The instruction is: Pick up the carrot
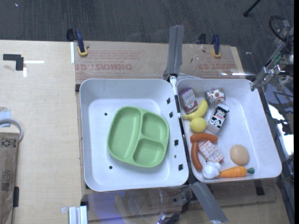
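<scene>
One carrot (233, 172), right bin (261, 125); cardboard (112, 59) reads "CHEMCRZT".

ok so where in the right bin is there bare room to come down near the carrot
Right bin: bare floor along its right side, bordered by the egg and milk carton. The carrot lies at the front wall; its left end is crowded by the garlic and sausages.

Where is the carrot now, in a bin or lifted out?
In: the carrot lies flat at the right bin's near edge, beside the egg.
</scene>
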Controlling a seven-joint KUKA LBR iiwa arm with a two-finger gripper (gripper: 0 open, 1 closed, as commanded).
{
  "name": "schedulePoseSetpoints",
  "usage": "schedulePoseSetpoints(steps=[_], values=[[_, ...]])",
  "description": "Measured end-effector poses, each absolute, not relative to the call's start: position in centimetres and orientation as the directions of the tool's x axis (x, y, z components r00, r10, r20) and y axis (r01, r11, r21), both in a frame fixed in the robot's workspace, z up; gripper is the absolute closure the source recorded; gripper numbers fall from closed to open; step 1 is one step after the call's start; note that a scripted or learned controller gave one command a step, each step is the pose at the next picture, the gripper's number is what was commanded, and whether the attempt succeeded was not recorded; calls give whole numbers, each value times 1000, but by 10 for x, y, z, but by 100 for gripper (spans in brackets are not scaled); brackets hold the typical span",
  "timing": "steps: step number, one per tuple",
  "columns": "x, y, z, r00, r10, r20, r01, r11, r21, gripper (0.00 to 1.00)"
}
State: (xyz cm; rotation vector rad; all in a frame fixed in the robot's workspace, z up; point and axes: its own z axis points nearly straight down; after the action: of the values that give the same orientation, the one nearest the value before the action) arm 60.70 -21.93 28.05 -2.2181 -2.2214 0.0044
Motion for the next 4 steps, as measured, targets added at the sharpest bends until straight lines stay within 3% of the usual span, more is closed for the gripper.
schedulePoseSetpoints(steps=[1, 2, 3, 4], values=[[582, -146, 206, -227, 974, 1, 974, 227, -4, 0], [591, -159, 150, -223, 975, 1, 975, 223, -4, 0], [541, -128, 155, -237, 971, 1, 971, 237, -3, 0], [499, -113, 170, -580, 815, 2, 815, 580, -1, 0]])
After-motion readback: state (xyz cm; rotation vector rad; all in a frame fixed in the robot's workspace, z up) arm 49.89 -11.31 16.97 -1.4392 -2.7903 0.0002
